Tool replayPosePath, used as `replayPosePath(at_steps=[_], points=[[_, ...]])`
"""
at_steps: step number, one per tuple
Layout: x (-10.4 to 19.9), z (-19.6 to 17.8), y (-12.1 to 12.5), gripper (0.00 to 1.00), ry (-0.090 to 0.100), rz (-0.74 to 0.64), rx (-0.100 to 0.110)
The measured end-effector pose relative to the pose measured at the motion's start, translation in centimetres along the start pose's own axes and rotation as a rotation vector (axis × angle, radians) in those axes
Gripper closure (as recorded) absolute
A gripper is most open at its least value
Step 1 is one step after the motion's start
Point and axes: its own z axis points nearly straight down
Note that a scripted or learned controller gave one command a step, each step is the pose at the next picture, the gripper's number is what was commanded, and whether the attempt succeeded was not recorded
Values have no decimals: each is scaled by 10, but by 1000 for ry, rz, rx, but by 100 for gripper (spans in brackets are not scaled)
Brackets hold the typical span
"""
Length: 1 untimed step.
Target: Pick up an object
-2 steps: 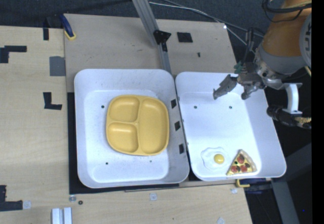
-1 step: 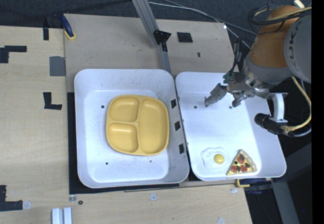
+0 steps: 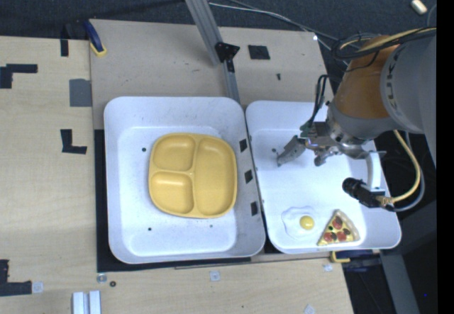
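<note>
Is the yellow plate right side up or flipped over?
Right side up. The yellow plate lies flat in the left bin, its three compartments facing up with raised dividers between them.

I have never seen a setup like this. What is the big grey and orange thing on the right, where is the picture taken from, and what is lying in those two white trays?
The picture comes from one fixed camera above the bench, looking down at a slant. The grey and orange thing is a robot arm reaching in from the right. At its end is a gripper, a two-fingered hand for picking things up. It hangs over the right bin, with its fingers spread and nothing between them. Near the front of that bin lie two toy foods: a fried egg and, beside it, a pizza slice. The left bin holds a yellow plate divided into three compartments. Nothing is being held at this moment.
</note>
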Motion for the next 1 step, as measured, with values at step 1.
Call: replayPosePath(at_steps=[1], points=[[7, 46, -2, 0, 0, 0, 1]])
